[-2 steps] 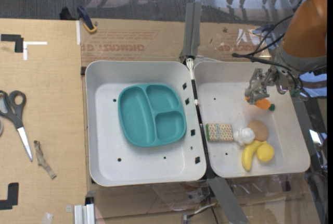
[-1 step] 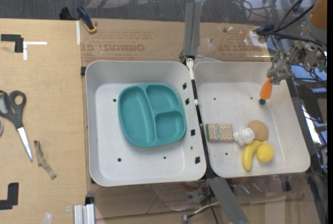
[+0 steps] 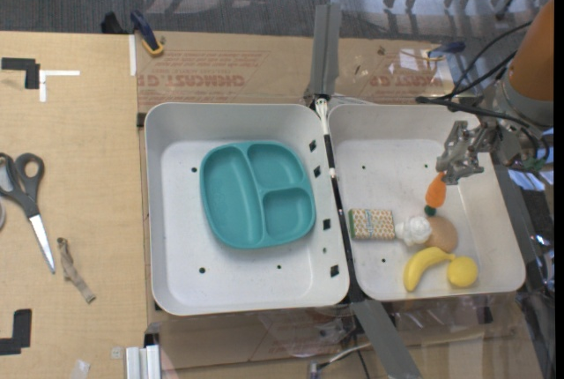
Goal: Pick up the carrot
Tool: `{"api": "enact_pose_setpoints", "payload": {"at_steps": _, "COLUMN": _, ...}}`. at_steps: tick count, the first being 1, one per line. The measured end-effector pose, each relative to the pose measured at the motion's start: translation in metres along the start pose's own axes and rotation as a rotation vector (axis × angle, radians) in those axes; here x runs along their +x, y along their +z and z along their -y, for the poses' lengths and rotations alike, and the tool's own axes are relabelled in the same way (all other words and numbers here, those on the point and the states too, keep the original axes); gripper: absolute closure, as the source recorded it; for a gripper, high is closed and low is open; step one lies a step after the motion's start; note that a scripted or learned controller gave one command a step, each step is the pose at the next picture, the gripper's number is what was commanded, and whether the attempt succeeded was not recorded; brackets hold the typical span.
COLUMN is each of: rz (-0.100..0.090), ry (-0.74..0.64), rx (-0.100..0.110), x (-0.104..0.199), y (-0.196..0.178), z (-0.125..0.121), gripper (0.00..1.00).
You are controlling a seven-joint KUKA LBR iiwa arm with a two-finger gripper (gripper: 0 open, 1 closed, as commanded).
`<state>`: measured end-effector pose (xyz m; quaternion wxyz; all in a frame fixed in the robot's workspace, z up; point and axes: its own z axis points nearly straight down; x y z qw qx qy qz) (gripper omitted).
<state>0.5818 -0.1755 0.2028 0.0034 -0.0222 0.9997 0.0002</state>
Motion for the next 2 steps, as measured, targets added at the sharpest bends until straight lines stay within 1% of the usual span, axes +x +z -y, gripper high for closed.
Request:
{"api": "enact_pose_setpoints", "payload": {"at_steps": 1, "rz": 0.001, "ry": -0.197, "rx": 0.001, "x": 0.005, "y": -0.144, "z": 0.046, "gripper": 1.0}}
{"api": "enact_pose_setpoints", "payload": {"at_steps": 2, "rz": -0.002, "ry": -0.115, "rx": -0.001, "x": 0.023, "y": 0.012, "z": 0.005, "gripper": 1.0}}
